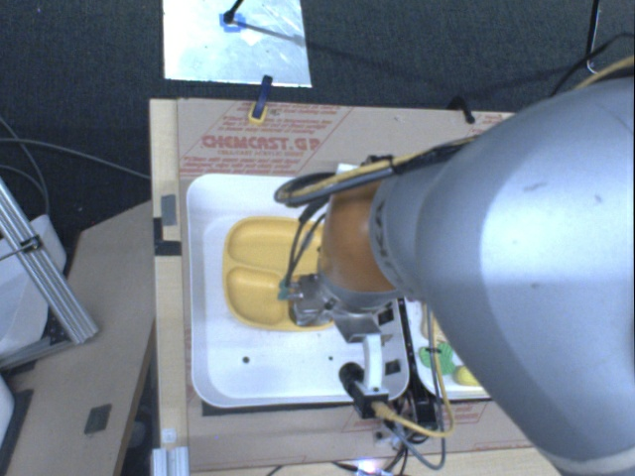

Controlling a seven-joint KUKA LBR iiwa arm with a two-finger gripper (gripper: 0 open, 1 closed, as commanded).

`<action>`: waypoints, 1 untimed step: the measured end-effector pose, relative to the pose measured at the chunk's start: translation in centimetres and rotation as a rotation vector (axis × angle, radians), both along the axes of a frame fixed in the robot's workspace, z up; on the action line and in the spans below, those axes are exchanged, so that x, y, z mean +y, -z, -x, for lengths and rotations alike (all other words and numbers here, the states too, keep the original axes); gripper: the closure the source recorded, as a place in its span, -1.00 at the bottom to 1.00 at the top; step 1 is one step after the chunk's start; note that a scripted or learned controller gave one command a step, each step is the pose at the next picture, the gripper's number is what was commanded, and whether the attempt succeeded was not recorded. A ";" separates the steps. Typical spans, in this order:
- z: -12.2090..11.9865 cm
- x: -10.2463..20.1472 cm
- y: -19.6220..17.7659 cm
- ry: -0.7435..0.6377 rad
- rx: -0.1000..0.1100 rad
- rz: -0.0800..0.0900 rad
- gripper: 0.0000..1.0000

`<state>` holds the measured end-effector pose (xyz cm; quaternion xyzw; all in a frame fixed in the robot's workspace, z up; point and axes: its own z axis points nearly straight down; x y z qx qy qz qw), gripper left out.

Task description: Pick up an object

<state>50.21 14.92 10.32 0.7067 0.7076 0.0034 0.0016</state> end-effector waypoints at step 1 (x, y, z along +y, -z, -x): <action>1.1 -3.6 1.5 -0.002 -0.011 -0.005 1.00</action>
